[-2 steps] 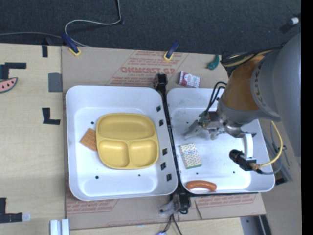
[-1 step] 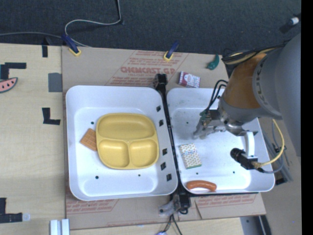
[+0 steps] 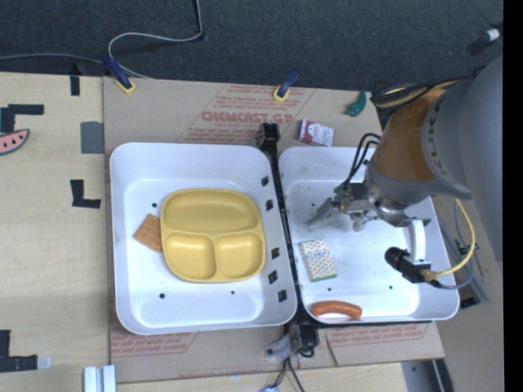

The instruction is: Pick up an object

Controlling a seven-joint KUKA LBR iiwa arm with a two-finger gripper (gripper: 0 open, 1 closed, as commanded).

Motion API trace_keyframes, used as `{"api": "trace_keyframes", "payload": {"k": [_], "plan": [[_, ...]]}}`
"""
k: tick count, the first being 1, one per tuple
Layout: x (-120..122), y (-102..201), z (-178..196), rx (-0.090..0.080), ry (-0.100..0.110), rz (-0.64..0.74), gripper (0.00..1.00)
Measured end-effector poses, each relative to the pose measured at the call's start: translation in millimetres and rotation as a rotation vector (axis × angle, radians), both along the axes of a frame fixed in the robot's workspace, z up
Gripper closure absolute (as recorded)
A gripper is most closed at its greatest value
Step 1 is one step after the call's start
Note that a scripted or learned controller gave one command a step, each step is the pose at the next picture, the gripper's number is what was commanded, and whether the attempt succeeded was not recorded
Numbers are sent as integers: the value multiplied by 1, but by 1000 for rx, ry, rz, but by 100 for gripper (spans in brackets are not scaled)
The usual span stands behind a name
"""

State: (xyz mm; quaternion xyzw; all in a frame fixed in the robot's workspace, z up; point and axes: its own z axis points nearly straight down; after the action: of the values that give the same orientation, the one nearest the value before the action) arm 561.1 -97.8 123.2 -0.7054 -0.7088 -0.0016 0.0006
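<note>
A: How much room along the edges?

B: The right shallow white plastic bin (image 3: 425, 305) has bare floor at its far wall; a small patterned packet (image 3: 317, 260) lies near the divider, and an orange sausage-shaped toy (image 3: 336, 309) lies against the near rim.

A: And the left white bin (image 3: 135, 300)?

B: A yellow compartmented plastic tray (image 3: 214, 233) lies there, partly covering a brown cracker-like piece (image 3: 148, 233).

A: The two-finger gripper (image 3: 325, 212)?

B: Low over the right bin, apart from the packet. I cannot tell its spread or whether it holds anything.

Cardboard sheet (image 3: 237, 117) under both bins, clamped by two blue-yellow clips (image 3: 286, 84).
</note>
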Motion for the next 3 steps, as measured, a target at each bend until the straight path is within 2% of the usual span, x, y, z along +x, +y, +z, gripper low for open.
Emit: {"api": "trace_keyframes", "payload": {"k": [1, 2, 3], "plan": [[0, 1, 9, 2, 1, 1, 100], [0, 1, 9, 2, 1, 1, 0], [0, 2, 18, 4, 1, 3, 100]]}}
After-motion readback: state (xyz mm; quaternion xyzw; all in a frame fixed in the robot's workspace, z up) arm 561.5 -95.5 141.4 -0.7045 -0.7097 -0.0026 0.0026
